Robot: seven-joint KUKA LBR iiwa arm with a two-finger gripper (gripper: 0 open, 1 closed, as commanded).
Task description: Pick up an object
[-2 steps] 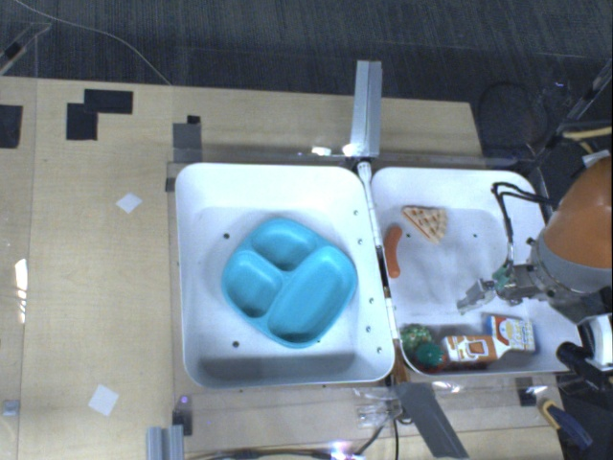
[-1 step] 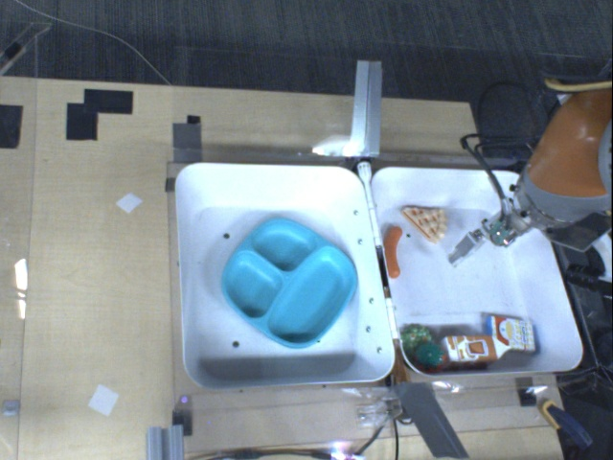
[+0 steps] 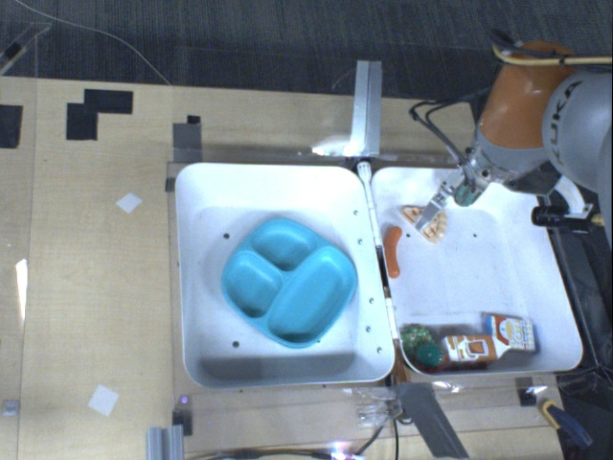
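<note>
Gripper [image 3: 442, 202] touches the waffle piece [image 3: 428, 222] in right bin [image 3: 498, 266].

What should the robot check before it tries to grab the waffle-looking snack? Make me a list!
1. Claw is over the right bin: ok.
2. Claw is close to the waffle-like snack: ok, it sits right at the snack's top edge.
3. Snack is between the fingers: cannot tell, too small and blurry.
4. Space around the snack: ok, the orange sausage-shaped toy lies apart, by the divider.
5. Carton, bottle and green toy out of the way: ok, they lie along the near wall.
6. Blue divided tray out of the way: ok, it is in the left bin.
</note>
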